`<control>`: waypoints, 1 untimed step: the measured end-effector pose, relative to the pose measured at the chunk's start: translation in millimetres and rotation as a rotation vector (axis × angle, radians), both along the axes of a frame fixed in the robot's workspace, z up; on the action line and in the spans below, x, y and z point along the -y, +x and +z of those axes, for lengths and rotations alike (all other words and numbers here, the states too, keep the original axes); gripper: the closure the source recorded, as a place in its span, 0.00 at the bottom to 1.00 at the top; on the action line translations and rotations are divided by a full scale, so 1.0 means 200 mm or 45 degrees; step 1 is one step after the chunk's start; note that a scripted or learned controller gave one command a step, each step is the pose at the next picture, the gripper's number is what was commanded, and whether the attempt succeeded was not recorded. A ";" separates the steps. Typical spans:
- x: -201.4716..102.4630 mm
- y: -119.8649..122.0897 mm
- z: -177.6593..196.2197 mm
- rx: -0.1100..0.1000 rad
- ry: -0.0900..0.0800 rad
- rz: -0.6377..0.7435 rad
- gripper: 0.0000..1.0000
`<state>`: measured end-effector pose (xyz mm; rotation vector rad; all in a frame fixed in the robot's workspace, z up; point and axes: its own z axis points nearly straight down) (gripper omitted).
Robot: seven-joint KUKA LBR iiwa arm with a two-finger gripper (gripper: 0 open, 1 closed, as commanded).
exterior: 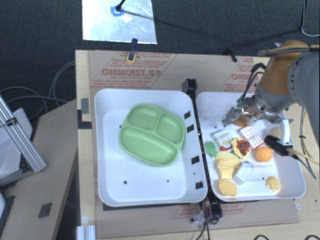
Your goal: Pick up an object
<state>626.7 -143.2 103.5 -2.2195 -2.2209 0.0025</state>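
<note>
From my remote seat I see the arm coming in from the right side of the view. Its last link is grey, and the orange band sits just above the wrist. The wrist bends downward and to the left, so the gripper points toward the left and a little down, held low. The metal parts of the gripper look dark and shiny. I cannot judge if the gripper is open or closed, because this part is small and unclear.
</note>
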 end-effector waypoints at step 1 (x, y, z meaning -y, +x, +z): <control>0.01 0.02 -0.06 0.018 -0.008 0.000 0.00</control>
